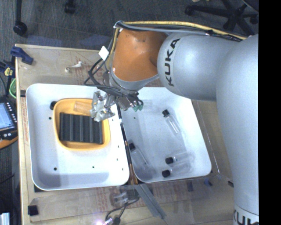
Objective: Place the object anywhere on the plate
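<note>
Grey robot arm (206, 57) with an orange band above the wrist reaches in from the right over a wooden table (52, 57) bearing two shallow white bins side by side. Its hand (102, 110) hangs over the inner edge of the left bin (39, 167), above the upper right corner of a yellow plate (56, 118) whose centre is ribbed and dark. A clear vial (82, 106) lies across the plate's upper rim, just beside the hand on its left; whether the fingers touch or grip it cannot be told, nor whether they stand open or closed, because the metal parts blur together at this angle. Black cables (97, 70) loop from the wrist toward the hand. The right bin (199, 132) holds several clear vials with black caps: one (171, 121) lies slantwise near the middle, another (137, 154) sits against the left wall, and two more (178, 161) rest close together near the lower right corner. A handheld control pendant (6, 121) lies at the left edge of the scene, and the wheeled feet of chairs (219, 13) stand on the carpet beyond the table.
</note>
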Robot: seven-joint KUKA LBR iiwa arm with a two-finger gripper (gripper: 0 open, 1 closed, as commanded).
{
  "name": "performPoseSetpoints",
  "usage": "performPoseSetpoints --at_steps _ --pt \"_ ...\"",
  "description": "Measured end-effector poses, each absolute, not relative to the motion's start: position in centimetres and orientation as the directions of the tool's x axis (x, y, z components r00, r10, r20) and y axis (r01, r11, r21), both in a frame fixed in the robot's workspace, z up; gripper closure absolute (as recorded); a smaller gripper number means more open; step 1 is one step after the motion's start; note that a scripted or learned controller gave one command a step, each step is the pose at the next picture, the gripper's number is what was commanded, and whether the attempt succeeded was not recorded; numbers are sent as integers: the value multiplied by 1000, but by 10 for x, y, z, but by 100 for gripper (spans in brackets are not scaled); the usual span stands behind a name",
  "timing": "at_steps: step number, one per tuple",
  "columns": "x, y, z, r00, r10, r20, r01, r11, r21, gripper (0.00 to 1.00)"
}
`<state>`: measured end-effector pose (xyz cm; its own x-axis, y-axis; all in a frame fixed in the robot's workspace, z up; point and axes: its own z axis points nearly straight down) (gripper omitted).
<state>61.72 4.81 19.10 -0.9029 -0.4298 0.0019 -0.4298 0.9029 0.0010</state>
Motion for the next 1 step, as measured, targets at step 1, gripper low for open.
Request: performPoseSetpoints --at_steps 1 --pt "617 48 191 -903 -429 1 -429 903 1 0"
